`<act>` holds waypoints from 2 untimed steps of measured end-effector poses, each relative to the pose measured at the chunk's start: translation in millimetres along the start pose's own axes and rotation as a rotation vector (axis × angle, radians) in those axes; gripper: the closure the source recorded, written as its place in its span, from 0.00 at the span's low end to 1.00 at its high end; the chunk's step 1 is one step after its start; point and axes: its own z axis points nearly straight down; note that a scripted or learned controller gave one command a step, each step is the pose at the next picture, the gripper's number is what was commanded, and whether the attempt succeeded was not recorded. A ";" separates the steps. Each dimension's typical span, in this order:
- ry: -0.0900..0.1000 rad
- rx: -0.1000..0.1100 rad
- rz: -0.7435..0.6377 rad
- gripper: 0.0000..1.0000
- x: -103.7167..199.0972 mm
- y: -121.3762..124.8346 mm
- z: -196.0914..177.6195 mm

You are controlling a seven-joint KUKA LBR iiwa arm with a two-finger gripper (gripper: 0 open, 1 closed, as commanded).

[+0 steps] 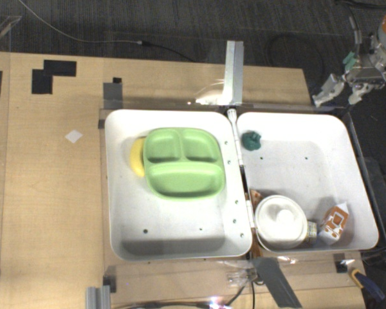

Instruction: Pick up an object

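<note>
Green and small, the ball (251,140) sits in the right bin (296,124), near the divider and well above the white bowl (281,221). It looks light and soft, likely easy to pinch across its middle. Beyond the right bin's far corner, the gripper (340,94) hangs open, holding nothing.

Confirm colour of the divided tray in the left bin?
Light green divided tray, clear in the camera view.
</note>
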 end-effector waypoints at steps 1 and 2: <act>0.000 0.000 0.000 0.00 0.0 0.0 0.0; 0.000 0.000 0.000 0.00 0.0 0.0 0.0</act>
